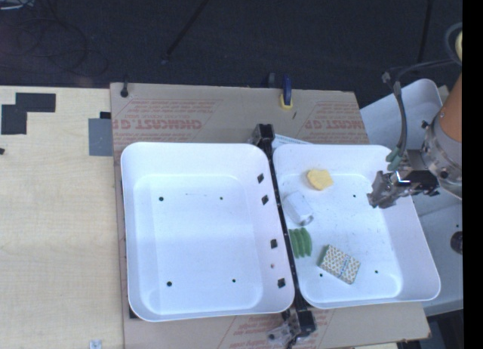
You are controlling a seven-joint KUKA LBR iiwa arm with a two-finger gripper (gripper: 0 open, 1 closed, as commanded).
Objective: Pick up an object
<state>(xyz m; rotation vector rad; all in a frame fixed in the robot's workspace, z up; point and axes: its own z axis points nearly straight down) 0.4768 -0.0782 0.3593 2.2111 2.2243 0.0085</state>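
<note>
Right bin (407, 283) holds 4 items: yellow piece (320, 180), small clear cup (299, 208), green item (302, 242), patterned sponge (340, 264). Gripper (379, 196) hovers over the bin's right side, well apart from all 4; nothing between it, and its spread is unreadable, cannot tell. Sponge looks light, soft, grippy: best pinched across its short sides. Cup likely slippery.

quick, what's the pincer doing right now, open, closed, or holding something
Pincer: cannot be told whether open or closed; nothing shows between its tips. It sits over the right bin's right side, apart from the yellow piece.
</note>
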